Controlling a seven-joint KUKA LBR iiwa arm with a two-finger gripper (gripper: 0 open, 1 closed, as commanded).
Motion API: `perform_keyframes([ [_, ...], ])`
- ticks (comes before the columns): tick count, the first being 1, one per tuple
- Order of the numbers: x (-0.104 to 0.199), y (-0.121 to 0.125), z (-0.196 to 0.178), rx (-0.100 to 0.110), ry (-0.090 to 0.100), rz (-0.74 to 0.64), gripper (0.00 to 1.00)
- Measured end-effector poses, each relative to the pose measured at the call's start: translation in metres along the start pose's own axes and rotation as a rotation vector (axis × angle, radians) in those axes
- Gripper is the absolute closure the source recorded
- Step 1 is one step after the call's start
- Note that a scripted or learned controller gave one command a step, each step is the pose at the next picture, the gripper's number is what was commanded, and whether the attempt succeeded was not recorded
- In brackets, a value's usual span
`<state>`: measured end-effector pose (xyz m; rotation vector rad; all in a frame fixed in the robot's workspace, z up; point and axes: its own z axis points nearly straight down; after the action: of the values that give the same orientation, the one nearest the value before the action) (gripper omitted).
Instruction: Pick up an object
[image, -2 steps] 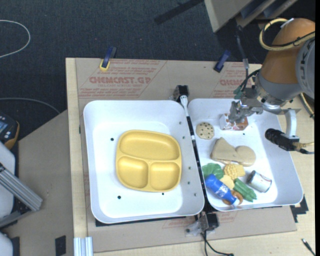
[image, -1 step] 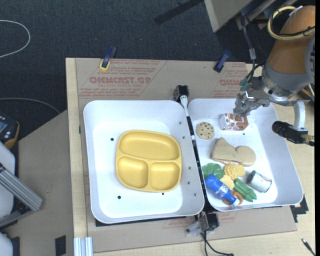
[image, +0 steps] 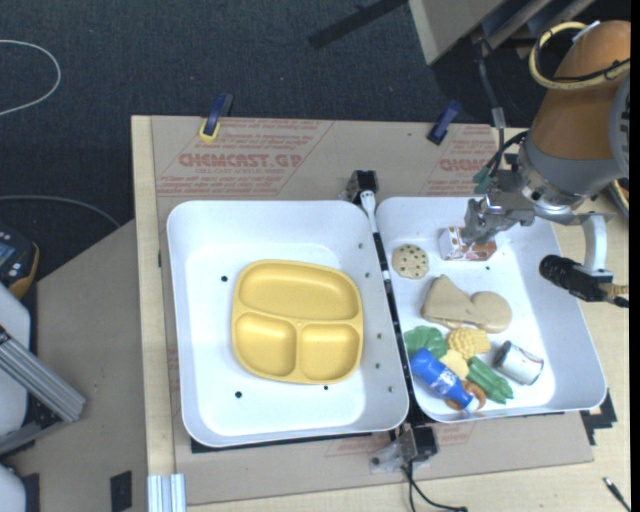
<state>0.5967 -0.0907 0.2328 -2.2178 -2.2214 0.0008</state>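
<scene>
My gripper (image: 478, 238) hangs low over the far part of the right bin (image: 572, 345). A small white and red object (image: 455, 243) lies right at its tip, on the left side; whether it is held cannot be seen. Nearer in the same bin are a round speckled cookie (image: 409, 261), a tan bread-shaped piece (image: 463, 306), a yellow ridged piece (image: 468, 342), a blue bottle (image: 440, 378), a silver can (image: 520, 362) and green toy vegetables (image: 490, 380).
The left bin (image: 190, 300) holds a yellow divided plate (image: 296, 320) at its middle. Black clamps sit on the ridge between the bins. Brown cardboard lies under both bins, with clips at its far edge.
</scene>
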Motion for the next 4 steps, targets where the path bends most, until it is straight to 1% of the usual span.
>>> perform_keyframes([
  [1,0.002,0.013,0.003,-0.005,-0.002,0.0,1.0],
  [2,0.006,-0.003,0.017,0.002,-0.001,0.003,1.0],
  [3,0.009,0.0,0.016,-0.002,-0.002,0.001,1.0],
  [4,-0.004,0.0,0.004,-0.006,-0.003,0.002,1.0],
])
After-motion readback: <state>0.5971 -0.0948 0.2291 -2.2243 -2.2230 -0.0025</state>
